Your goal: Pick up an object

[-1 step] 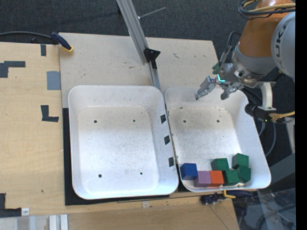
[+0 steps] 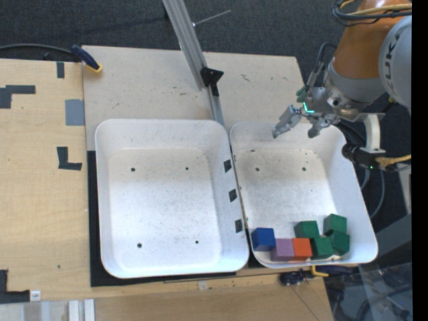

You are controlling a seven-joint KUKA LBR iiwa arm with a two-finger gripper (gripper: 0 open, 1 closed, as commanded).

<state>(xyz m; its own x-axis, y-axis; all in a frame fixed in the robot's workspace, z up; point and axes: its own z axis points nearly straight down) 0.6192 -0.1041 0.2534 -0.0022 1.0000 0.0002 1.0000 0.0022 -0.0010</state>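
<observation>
Bench (image 2: 154, 85) pale wood, two white bins (image 2: 160, 146), dark floor beyond.

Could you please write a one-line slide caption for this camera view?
Open two-finger gripper hovers over the right white bin's far edge; small coloured blocks cluster in its near corner.

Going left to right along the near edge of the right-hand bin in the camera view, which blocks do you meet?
Blue block → purple block → orange block → then a cluster of green blocks, bunched too closely to order among themselves.
</observation>
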